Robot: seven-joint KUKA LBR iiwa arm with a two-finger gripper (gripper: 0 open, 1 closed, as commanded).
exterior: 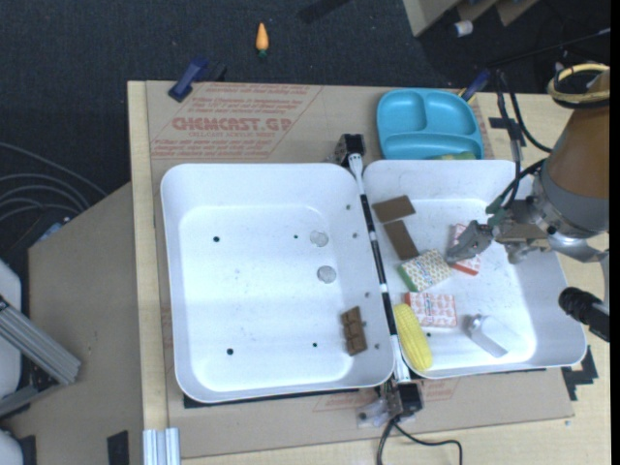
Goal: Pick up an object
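Camera view: gripper (463, 250) hovers mid right bin (542, 342), near scattered packets (426, 271).

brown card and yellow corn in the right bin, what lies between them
In the camera view, between the brown card and the yellow corn lie a green-checked packet and a red-patterned packet.

- Table (242, 114): tan board, red lettering near far edge
- Left white bin (194, 201) and right white bin (542, 342): side by side, rims touching
- Blue divided tray (426, 124): beyond right bin
- Blue clip (186, 80): far left corner
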